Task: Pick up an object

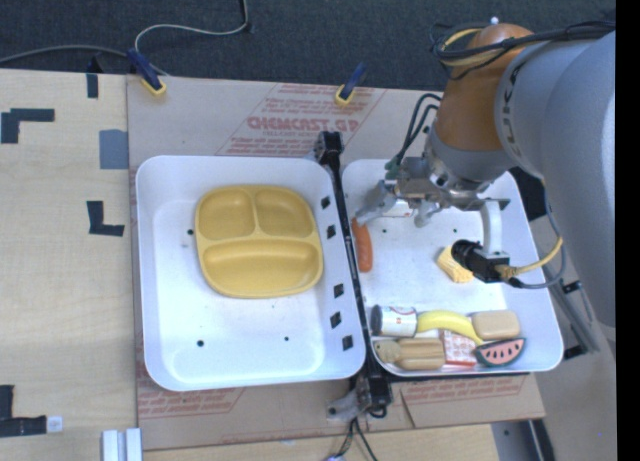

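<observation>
Gripper point(396, 211) is over the far-left part of the right bin point(410, 274), fingers point(366, 213) spread wide with only bare bin floor between them. It holds nothing. The carrot point(364, 247) lies flat along the bin's left wall, just near of the left fingertip and outside the gap; can't tell whether they touch. The cheese wedge point(454, 267) sits to the right and nearer, apart from the fingers. The can point(398, 322), banana point(447, 323), bread slice point(497, 325), roll point(416, 353) and watermelon slice point(498, 353) are packed along the near edge, well clear of the gripper. The left bin point(170, 334) holds a yellow divided plate point(258, 241).
</observation>
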`<state>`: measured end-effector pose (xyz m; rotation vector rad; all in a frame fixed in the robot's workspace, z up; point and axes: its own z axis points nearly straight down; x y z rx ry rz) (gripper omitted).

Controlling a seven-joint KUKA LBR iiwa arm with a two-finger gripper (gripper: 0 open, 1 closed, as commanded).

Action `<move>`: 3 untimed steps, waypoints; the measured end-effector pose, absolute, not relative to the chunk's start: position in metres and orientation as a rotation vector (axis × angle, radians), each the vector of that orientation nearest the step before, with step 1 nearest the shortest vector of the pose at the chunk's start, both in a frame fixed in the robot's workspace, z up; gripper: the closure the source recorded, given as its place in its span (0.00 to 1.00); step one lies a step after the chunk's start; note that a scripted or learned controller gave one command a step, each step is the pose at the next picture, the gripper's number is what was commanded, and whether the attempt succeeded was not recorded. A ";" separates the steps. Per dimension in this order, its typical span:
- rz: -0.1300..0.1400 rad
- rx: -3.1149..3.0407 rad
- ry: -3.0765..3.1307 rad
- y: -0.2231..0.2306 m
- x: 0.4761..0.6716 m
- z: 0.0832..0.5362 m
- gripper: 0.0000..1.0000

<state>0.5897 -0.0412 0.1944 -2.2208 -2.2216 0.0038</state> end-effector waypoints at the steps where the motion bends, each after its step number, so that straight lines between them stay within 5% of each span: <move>1: 0.001 -2.223 -2.223 -0.107 0.576 0.086 0.00; 2: -0.002 -2.222 -2.226 -0.110 0.632 0.086 0.00; 3: 0.000 -2.218 -2.226 -0.033 0.669 0.185 0.00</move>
